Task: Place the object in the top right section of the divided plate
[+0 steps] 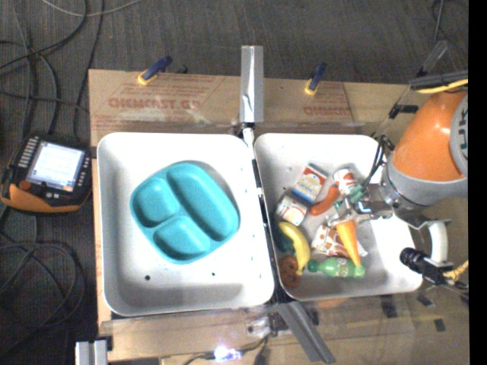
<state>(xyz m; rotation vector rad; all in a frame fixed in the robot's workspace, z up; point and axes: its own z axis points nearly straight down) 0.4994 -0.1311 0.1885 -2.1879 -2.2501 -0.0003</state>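
Note:
A blue divided plate with three sections lies in the left white bin. The right white bin holds a pile of toy food: a yellow banana, an orange carrot, a green bottle, a red sausage-like piece, a small carton, a second carton and a can. My gripper is low over the right side of this pile, beside the can and just above the carrot. The wrist hides its tips.
The grey and orange arm covers the right bin's right edge. A metal post stands behind the wall between the bins. A handheld pendant lies left of the bench. Two clamps hold the cardboard at the back.

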